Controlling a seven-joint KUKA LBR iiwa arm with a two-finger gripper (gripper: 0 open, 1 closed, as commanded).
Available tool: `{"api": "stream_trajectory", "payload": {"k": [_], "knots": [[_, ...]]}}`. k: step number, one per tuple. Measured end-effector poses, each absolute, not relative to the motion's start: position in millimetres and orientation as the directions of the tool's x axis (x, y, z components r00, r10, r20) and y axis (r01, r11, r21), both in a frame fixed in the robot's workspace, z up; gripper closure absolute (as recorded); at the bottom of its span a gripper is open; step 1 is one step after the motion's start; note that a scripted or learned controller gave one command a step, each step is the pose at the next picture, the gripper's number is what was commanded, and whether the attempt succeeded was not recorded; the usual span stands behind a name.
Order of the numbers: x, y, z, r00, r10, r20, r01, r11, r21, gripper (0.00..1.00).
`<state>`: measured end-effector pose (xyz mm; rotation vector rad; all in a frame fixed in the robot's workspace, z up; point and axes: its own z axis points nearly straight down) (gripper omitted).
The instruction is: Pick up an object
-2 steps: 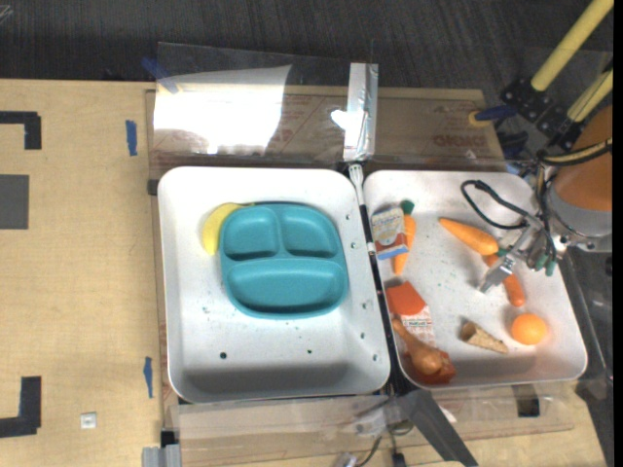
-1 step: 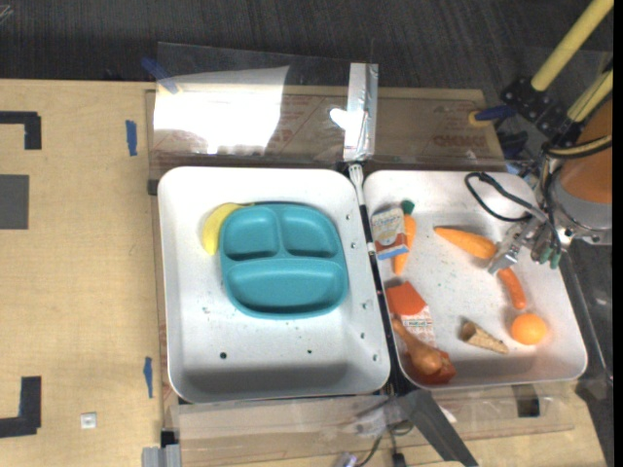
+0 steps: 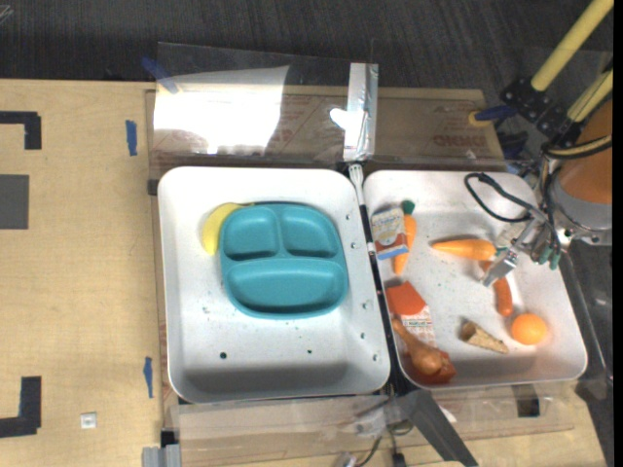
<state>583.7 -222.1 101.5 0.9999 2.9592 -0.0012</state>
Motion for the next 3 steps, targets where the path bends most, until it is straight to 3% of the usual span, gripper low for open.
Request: {"api": "stream_trajectory", "payload": {"k": [2,3], "knots": [[498.3,-220.5,88.6,-0.553,0.833,-0.006,0.833,0.553,0.009,0.00],[501.4,-222.4,101.2,-0.553,0.833,-0.017,0.833,0.554,0.014,1.00]]}}
